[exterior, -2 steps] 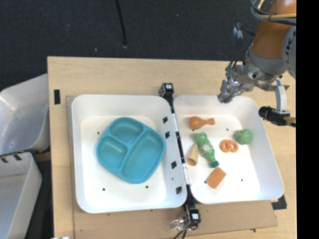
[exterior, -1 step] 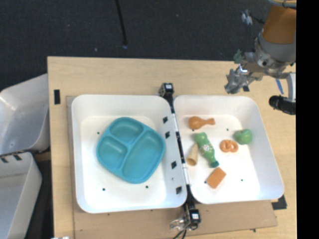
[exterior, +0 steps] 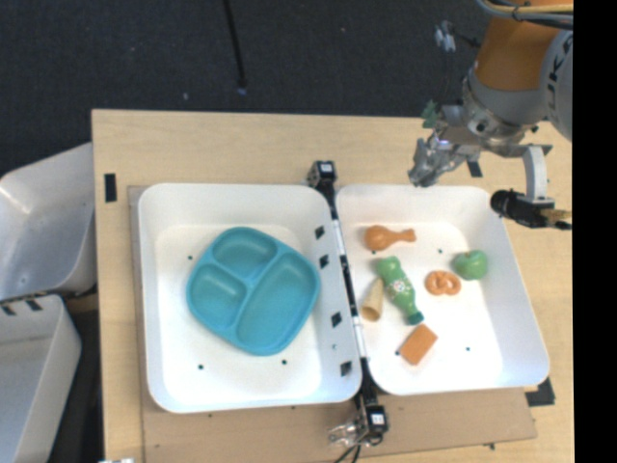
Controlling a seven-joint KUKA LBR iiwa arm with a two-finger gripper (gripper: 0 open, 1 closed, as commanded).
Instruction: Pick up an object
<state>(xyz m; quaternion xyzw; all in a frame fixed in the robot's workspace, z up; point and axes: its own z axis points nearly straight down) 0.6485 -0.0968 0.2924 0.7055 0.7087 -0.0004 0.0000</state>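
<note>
I am looking down on the worktop [exterior: 116, 143] and reading it from the far side across toward the claw [exterior: 425, 169]. Farthest from the claw, the left bin [exterior: 154, 374] is carrying only a teal divided plate [exterior: 254, 289], lying flat and slightly turned; I judge it too broad for a two-finger grasp, so it is probably not a target. Nearer, in the right bin [exterior: 516, 355], the small pieces are lying loose and mostly apart, which should be leaving room to close around one: a cream cone [exterior: 372, 300] against a green bottle [exterior: 398, 288], an orange drumstick [exterior: 388, 236] above them, an orange block [exterior: 418, 344] below, then a pretzel [exterior: 442, 283] just beside a green pepper [exterior: 471, 264]. The drumstick is sitting closest to the claw, just below and to its left. The claw is hanging above the right bin's far rim, grasping nothing; I cannot tell how wide it is set. The bottle is bearing a pale label, but I am not making out any writing.
</note>
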